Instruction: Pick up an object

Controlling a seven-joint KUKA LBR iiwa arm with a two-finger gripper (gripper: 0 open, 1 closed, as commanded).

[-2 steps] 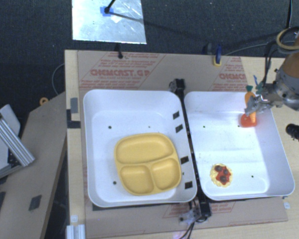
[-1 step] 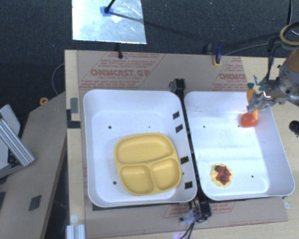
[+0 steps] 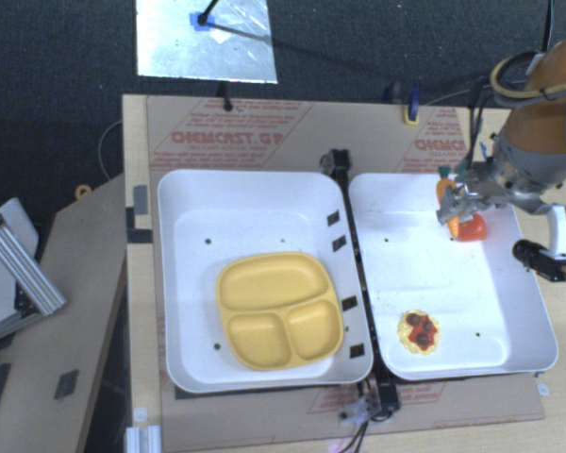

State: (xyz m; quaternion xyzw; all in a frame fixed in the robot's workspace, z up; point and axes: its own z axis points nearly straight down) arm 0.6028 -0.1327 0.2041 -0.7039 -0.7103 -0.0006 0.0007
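Observation:
In the right bin (image 3: pixel 509 347) a small round toy pizza (image 3: pixel 420 332), yellow with red toppings, lies near the front edge. At the bin's far right a red-orange object (image 3: pixel 471 227) rests on the floor. My gripper (image 3: pixel 457 209) hangs right over its left side, touching or nearly touching it. A small orange piece with a green tip (image 3: pixel 443 188) shows just behind the gripper; whether it is a separate toy I cannot tell. The grey arm with its orange band (image 3: pixel 547 111) reaches in from the right.
The left bin (image 3: pixel 184 253) holds a yellow three-compartment plate (image 3: pixel 279 308). A black divider with clips (image 3: pixel 351 253) runs between the bins. A black part of the arm (image 3: pixel 545 259) overhangs the right bin's right rim.

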